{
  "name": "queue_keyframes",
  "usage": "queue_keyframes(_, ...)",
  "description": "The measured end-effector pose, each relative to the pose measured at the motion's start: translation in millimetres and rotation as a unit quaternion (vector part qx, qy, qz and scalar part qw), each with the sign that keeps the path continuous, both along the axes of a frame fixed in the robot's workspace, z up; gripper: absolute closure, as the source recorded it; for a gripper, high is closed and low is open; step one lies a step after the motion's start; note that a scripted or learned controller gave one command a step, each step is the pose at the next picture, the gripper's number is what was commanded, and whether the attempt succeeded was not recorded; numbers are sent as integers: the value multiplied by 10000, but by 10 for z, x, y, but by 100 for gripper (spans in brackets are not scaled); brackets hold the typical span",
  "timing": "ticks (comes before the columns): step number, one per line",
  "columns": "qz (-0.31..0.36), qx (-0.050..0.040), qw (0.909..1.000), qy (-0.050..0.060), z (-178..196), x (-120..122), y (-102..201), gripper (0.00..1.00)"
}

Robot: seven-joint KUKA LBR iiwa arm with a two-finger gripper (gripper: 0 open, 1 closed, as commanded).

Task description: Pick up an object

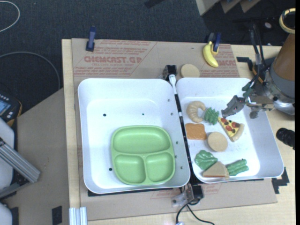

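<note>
**A:** How far along are you seeing this pick?

**B:** You are looking at an early stage, I would judge. The pincer (233,108) is hanging in the right bin (267,146), near its far right part, with nothing lying between its fingers. Whether those fingers are spread or pressed together, I cannot tell; they are reading as one dark blur.

**A:** So where are the things you could be taking?

**B:** They are all lying on the right bin's floor. The pizza slice (232,128) is sitting just below the pincer's tip, the small green piece (211,116) just to its left, beside the croissant (195,111). Nearer you, the orange square (196,131) and the tan round (217,141) are resting side by side, with the leafy greens (204,158), the sandwich wedge (216,171) and the green beans (237,166) at the front.

**A:** And the left bin?

**B:** The left bin (93,121) is carrying the green divided tray (143,154). You are still waiting on the descent, the closing and the lift
</note>
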State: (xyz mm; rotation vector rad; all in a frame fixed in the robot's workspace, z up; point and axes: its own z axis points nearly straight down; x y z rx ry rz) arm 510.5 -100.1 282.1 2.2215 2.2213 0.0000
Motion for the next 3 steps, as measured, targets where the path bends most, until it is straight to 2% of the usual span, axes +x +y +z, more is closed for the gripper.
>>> queue_keyframes(1, -10, 20, 10000, 84, -1928, -361, 63, 0)
queue_keyframes(2, -3, -6, 10000, -9, -1983, -151, -53, 0)
queue_keyframes(3, -17, -39, 10000, -66, -1135, 321, -727, 0)
